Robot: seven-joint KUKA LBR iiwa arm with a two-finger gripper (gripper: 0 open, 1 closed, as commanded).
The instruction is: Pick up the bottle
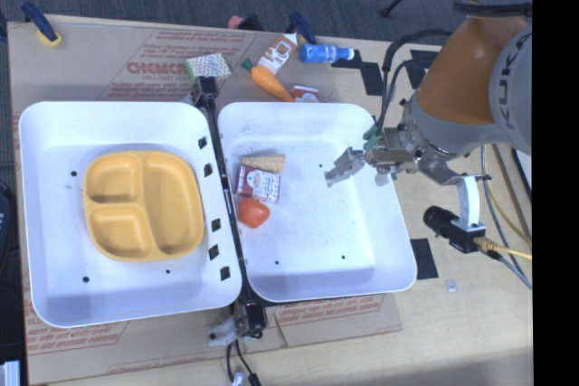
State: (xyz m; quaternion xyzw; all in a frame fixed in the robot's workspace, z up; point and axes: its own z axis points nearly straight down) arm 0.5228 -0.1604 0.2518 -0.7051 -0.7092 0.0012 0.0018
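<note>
Jaws over right bin (389,262), nothing held.

Glossy white plastic bins (298,127); matt yellow plastic tray (143,205); brown cardboard bench (136,68).

My claw (348,165) hangs over the right bin (362,262), well apart from the blue bottle (323,54) lying on the desk (118,59) behind it.

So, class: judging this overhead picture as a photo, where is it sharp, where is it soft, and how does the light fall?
Camera view: even, soft light; white bins bright with faint shadows inside their walls; yellow plate crisp; the hand slightly blurred; small items behind the bins, like the blue bottle, too soft to read labels.
</note>
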